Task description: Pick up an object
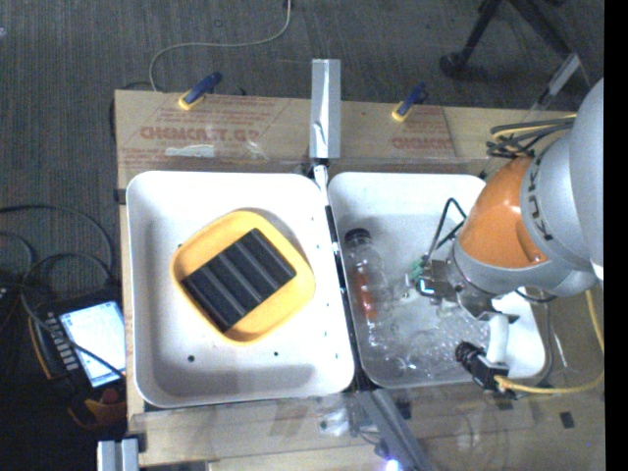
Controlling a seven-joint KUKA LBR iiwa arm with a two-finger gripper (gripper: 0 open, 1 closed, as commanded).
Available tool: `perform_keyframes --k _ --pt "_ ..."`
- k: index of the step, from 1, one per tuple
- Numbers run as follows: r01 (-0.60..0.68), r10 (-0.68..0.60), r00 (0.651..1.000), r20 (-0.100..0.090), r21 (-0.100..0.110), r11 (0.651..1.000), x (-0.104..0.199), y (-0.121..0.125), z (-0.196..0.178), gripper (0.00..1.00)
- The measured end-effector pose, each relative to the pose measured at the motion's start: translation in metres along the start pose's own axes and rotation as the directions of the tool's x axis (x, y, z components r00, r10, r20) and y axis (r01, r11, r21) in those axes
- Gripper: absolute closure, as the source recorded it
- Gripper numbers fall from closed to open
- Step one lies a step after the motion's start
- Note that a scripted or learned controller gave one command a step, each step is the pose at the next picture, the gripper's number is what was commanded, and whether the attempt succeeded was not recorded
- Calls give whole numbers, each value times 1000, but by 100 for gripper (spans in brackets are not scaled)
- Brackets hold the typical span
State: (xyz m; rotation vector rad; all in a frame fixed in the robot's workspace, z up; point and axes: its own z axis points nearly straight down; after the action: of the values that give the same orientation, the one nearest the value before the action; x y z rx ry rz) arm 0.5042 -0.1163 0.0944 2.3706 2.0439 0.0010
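bottle (361, 273) lies lengthwise, cap toward far rim; hand (437, 287) grip unclear.

We see two bins of smooth white plastic, the left bin (147, 263) with a faintly glossy floor, and in it a yellow tray (245, 275) of glossy plastic holding a ribbed black insert of a matt look. Right of that tray, in the right bin (392, 199), lie a clear plastic bottle (361, 268) and crumpled transparent film (412, 341) (both catch the light like thin plastic). Behind the tray, the bench (226, 130) looks like matt brown cardboard, and the arm (510, 229) shows a glossy orange shell below smooth grey casing.
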Motion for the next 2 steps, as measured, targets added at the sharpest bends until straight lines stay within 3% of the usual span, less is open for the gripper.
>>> perform_keyframes --k 1,2 --pt "-35 35 999 1 -4 999 8 49 3 0" --pt "69 -69 998 -4 9 998 24 11 -142 0"
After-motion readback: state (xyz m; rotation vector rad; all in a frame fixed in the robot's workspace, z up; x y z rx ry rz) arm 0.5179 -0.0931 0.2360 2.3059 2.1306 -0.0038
